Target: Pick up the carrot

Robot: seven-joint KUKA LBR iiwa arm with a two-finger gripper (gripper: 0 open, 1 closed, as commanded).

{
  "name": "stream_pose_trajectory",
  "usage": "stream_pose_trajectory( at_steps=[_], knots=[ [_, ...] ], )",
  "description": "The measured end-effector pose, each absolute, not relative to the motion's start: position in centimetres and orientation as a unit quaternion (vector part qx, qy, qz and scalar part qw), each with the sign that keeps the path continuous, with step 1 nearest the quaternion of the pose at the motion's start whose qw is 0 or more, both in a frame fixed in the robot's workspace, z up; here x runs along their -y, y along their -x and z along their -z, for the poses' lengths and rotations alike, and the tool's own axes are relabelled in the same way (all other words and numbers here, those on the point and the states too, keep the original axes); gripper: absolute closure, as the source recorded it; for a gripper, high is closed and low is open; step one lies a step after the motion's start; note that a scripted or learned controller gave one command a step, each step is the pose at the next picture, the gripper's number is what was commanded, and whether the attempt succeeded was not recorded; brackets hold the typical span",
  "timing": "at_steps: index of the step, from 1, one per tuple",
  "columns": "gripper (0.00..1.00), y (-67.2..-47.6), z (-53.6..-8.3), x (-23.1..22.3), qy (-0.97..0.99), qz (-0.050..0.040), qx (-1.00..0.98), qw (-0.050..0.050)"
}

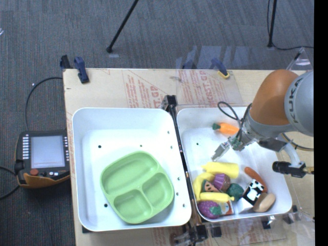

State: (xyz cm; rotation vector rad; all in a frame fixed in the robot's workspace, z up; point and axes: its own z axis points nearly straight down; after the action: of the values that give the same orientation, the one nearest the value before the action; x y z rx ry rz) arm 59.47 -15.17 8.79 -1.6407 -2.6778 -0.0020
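Green divided plate (137, 186) in left bin (84, 118); toy foods heaped at right bin (190, 118) near edge; pendant (43, 157) on floor.

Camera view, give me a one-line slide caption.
Hand hovers in the right bin below the carrot, above a pile of toy food; green tray in the left bin.

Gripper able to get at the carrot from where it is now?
Probably yes. The carrot lies alone near the right bin's far wall, apart from the toy pile, nothing on it. The gripper hangs just beside it.

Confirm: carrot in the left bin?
No. The carrot lies in the right bin, near its far edge.
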Motion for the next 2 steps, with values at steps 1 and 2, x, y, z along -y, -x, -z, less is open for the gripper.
stream_pose_trajectory(
  at_steps=[1, 2],
  knots=[
    [0.0, -64.5, -8.8, 20.0, 0.619, 0.0006, 0.785, -0.001],
    [0.0, -64.4, -8.7, 16.8, 0.689, 0.0002, 0.725, 0.002]
  ],
)
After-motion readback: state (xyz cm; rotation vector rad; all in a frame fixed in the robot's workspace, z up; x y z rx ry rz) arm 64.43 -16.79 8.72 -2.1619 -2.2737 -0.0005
